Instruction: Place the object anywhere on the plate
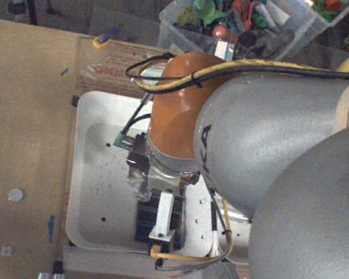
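Note:
My grey arm with its orange band (180,103) reaches in from the right and hangs low over the left white bin (93,175). The gripper (140,183) points down into that bin near its middle, mostly covered by the wrist above it. The bin floor I can see shows just a few small dark specks. The arm hides the right bin and whatever lies under the wrist.
A clear plastic tub (246,15) full of colourful toys stands behind the bins. Bare wooden bench (21,111) lies to the left, with a small grey disc (15,194) on it. A blue and yellow tool (105,36) rests near the back edge.

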Controlling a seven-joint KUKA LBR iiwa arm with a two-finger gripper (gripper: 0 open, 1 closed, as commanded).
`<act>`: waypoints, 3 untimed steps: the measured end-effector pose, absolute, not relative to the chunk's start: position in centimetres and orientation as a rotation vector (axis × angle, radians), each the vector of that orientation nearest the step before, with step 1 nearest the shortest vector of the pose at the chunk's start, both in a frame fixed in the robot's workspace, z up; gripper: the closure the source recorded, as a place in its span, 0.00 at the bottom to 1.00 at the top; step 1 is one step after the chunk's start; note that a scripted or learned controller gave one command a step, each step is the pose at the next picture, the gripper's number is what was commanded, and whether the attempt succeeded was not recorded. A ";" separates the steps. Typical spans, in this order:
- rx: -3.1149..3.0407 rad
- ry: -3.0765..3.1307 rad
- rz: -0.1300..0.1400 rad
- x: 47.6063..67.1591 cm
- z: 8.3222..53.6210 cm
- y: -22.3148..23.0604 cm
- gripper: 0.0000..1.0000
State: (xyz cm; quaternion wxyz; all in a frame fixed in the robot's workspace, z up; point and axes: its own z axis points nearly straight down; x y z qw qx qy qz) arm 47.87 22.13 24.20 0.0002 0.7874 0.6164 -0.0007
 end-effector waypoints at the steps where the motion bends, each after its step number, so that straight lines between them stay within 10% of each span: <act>1: 2.843 1.341 -0.010 48.5 14.5 22.5 1.00; 2: 2.682 1.636 -0.003 48.5 24.8 17.7 1.00; 3: 2.947 1.092 -0.010 47.8 19.2 21.6 1.00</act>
